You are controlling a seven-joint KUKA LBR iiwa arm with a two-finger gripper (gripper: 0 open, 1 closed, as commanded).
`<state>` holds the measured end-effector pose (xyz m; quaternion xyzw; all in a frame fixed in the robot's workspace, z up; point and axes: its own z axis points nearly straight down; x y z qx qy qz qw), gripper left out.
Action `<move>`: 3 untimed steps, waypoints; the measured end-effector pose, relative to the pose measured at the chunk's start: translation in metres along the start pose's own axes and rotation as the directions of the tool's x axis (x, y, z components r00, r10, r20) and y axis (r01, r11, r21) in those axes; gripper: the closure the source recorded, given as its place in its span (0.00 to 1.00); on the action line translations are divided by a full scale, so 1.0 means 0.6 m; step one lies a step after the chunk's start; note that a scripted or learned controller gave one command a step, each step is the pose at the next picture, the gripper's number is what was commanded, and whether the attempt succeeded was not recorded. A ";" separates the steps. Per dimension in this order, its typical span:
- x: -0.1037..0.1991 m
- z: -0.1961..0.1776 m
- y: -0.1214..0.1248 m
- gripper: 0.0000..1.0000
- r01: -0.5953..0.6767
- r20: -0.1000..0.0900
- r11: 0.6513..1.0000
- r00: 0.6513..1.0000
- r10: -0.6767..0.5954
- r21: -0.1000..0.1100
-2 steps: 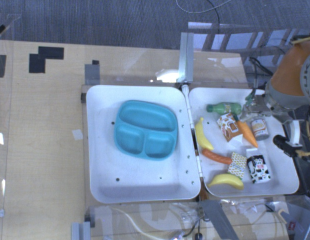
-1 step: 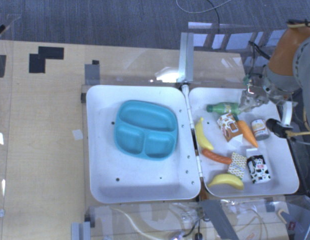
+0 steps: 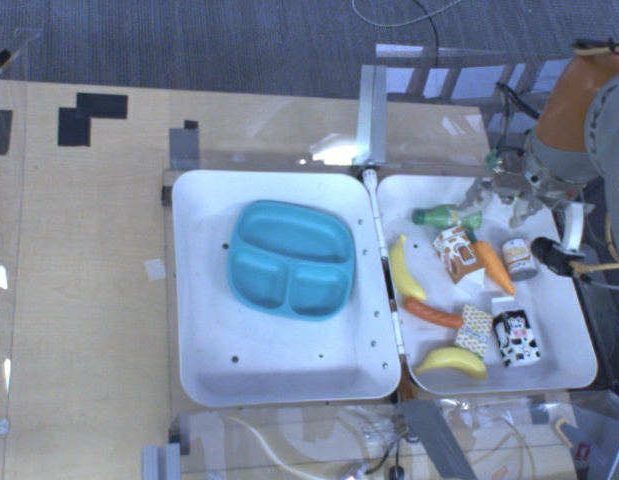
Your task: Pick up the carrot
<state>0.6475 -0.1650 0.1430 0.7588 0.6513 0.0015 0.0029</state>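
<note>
My arm [image 3: 589,108]: it comes in from the right and hangs over the far right corner of the right bin [image 3: 579,363], orange band uppermost.
My gripper [image 3: 511,193]: it sits above the bin's far edge, just beyond the carrot and apart from it. Whether it is wide or narrow I cannot tell; nothing shows between its tips.
Carrot [image 3: 494,265]: it lies in the right bin, right of centre, thick end toward the far wall and point toward the near side. It touches the small carton [image 3: 456,252] on its left; a small tin [image 3: 518,256] sits just beside it on the right.
Far side of it: a green bottle [image 3: 441,215] lies on its side near the far wall.
Near side of it: a patterned packet [image 3: 475,328], a cow-print box [image 3: 514,337], a red chilli [image 3: 432,313] and a banana [image 3: 452,361] near the front rim.
Divider edge: a second banana [image 3: 405,271] lies along the rim between the bins.
Open room: bare white floor shows around the carrot's point.
Left bin [image 3: 204,368]: it holds a blue divided tray [image 3: 290,258], with wide bare floor around it up to the rims.
</note>
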 end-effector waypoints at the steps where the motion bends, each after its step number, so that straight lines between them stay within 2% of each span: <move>1: -0.065 0.091 -0.068 0.00 -0.040 0.001 0.999 0.999 0.040 -0.003; 2: -0.061 0.069 -0.063 1.00 -0.034 0.000 0.999 0.999 0.034 -0.010; 3: -0.030 -0.073 -0.084 1.00 0.299 0.000 0.954 0.954 -0.299 -0.001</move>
